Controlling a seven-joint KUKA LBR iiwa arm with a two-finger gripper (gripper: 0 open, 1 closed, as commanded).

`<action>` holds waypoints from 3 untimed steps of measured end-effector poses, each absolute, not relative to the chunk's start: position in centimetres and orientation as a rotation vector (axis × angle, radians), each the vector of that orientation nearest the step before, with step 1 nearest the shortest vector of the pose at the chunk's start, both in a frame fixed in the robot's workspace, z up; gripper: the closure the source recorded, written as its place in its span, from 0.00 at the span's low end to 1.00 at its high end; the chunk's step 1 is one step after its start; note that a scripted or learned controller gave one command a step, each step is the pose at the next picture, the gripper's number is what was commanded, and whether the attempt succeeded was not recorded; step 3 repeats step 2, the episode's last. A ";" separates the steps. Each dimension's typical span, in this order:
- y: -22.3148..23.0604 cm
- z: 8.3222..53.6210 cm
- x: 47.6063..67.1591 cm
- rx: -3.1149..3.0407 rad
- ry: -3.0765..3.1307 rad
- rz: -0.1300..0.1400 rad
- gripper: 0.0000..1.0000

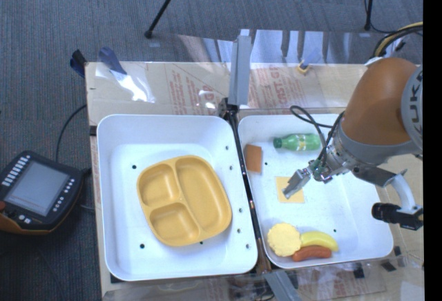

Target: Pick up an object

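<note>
Lower right of the frame, near the front wall of the right bin [387, 241]: a cluster of toy foods. Round yellow ridged piece [284, 239], a yellow banana [319, 240] just beside it, an orange-red carrot-like piece [312, 253] touching the banana's lower edge.

Centre of the same bin: flat yellow cheese-like square [291, 190] lying on the white floor. The tool [297, 184] sits directly over this square's upper left part, grey fingers slanting down and left. Finger spread cannot be told from this angle; nothing visible between them. Whether the tips touch the square also cannot be told.

Upper part of the right bin: green bottle [298, 143] lying on its side, cap toward frame left. Left of it, by the bin's left wall, a small brown flat piece [253, 158].

Left bin [110, 154], frame centre-left: yellow three-compartment plate [184, 200], tilted slightly in the frame, compartments bare.

Arm enters from the right; orange band [380, 103] fills upper right, grey wrist below it, black cable looping toward the tool.

Desk [173, 85] behind the bins is brown with clear plastic sheet. Far left on the carpet: a handheld control pendant [34, 190] with a dark screen.
</note>
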State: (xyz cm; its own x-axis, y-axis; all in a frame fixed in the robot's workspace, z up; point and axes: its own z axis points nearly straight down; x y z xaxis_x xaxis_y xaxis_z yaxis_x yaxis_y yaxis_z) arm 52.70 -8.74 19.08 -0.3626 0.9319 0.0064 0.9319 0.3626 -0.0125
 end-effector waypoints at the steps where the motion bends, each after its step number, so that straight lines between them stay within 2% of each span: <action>1: -9.7 8.6 54.6 -1.691 -2.643 0.001 0.00; 2: -9.9 9.3 54.5 -1.699 -2.632 0.002 1.00; 3: -9.9 9.3 54.5 -1.699 -2.632 0.002 1.00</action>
